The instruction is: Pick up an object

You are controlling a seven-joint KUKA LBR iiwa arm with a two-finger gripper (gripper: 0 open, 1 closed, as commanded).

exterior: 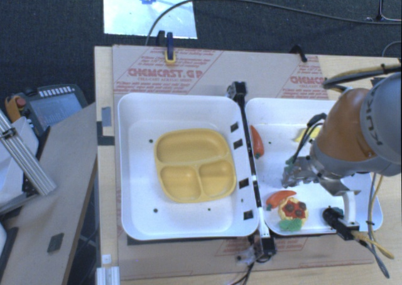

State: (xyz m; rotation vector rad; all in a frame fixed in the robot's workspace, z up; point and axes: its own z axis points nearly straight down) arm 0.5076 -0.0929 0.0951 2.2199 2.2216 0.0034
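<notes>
Bench (207, 67) with two white bins (141, 152)

Dark carpet floor (50, 20), pale sheet (147, 1), side table (59, 171) at left.

yellow tray (192, 166), white bins (135, 152), red pepper (257, 142)

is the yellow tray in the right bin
No, the yellow divided tray lies in the left bin, while the right bin holds the red pepper-like item and small toy foods.
</notes>
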